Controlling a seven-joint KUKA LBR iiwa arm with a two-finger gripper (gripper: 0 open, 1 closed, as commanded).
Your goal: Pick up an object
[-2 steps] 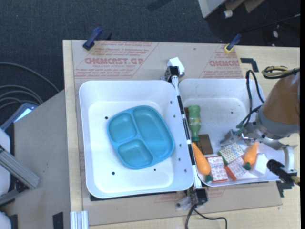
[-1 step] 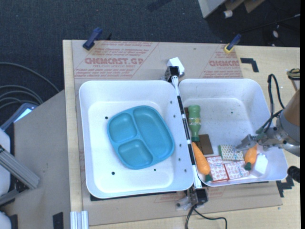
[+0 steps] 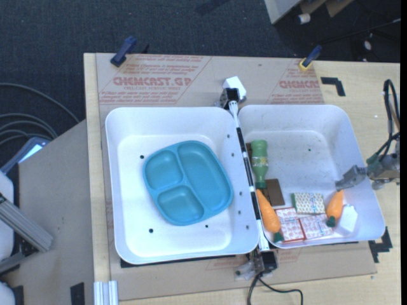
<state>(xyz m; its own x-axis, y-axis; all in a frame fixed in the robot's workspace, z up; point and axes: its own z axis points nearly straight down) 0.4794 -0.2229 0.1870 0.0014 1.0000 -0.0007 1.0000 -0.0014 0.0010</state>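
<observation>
1. Two white bins are seen side by side on the bench [image 3: 191,75]. The left bin [image 3: 121,138] holds a blue plate [image 3: 186,182] with three compartments, lying flat near the bin's middle. Nothing is seen in the compartments.

2. The right bin [image 3: 299,122] holds several small things, all grouped toward its near and left parts:
   - a green bottle [image 3: 259,162], lying on its side against the left wall, cap end toward the near side;
   - a brown block [image 3: 275,192], just beside the bottle's near end;
   - a carrot [image 3: 268,215], lying along the left wall, touching or nearly touching the brown block;
   - a red-and-white patterned card [image 3: 302,227], flat on the floor at the near edge;
   - a small patterned box [image 3: 310,203], resting just above the card;
   - a second carrot [image 3: 334,207], smaller, just right of the box, green end toward the near side;
   - a white piece [image 3: 348,220], beside the second carrot, at the near right corner.

3. The gripper [image 3: 353,175] is seen over the right bin's right side, near the second carrot but apart from it. Nothing is seen between its fingers. Whether it is released or clenched cannot be told; the view is too small and dark there.

4. No thing is lifted; all rest on the bin floors.
</observation>
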